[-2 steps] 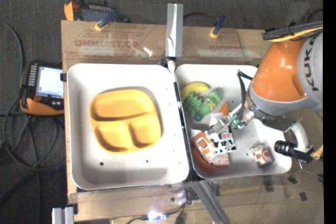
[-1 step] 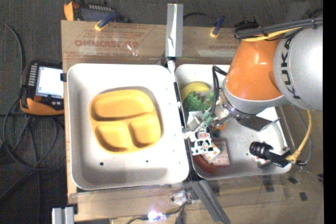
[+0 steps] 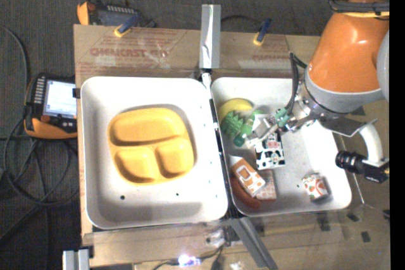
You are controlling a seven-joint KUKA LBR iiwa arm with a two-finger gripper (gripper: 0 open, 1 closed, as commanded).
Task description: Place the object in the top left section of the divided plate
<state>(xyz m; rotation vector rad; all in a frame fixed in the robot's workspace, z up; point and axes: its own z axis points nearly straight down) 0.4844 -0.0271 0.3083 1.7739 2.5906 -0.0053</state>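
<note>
Camera view: bench [image 3: 158, 50] apparently cardboard-topped, dark carpet [image 3: 38, 9] around.

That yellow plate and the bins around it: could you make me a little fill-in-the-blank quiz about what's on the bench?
1. The yellow divided plate lies in the ____ white bin.
2. The plate has ____ sections.
3. The green toy lies in the right bin, touching a ____ ball.
4. The arm has an ____ band above its wrist.

Missing words: left; three; yellow; orange
</note>
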